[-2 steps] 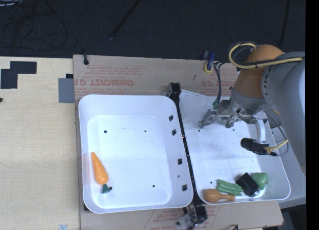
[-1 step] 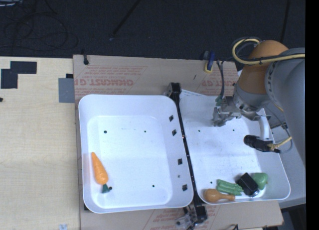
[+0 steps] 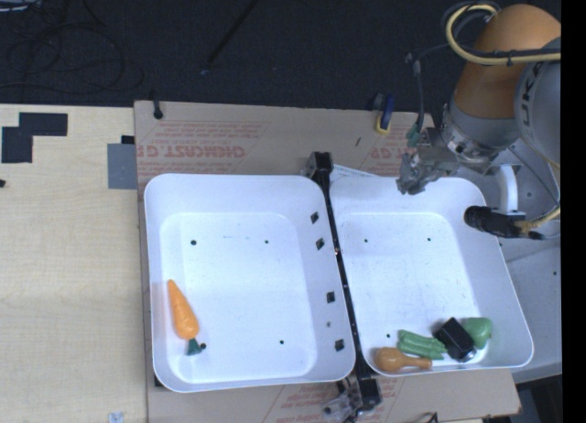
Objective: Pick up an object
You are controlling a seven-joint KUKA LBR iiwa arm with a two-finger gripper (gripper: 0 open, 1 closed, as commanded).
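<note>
An orange carrot (image 3: 182, 311) with a small green top lies at the near left of the left bin (image 3: 233, 201). In the near right corner of the right bin (image 3: 412, 229) sit a green pod-shaped thing (image 3: 421, 344), an orange pear-shaped thing (image 3: 400, 360), a small black block (image 3: 455, 338) and a green rounded piece (image 3: 479, 328), all packed close. My gripper (image 3: 414, 179) hangs over the far rim of the right bin, well away from those objects. I see nothing between its fingers.
A black divider strip (image 3: 331, 265) with clips runs between the two bins. Cardboard (image 3: 238, 142) lies under the bins. A black handle-like part (image 3: 494, 222) juts over the right bin's right rim. Cables lie on the dark floor behind.
</note>
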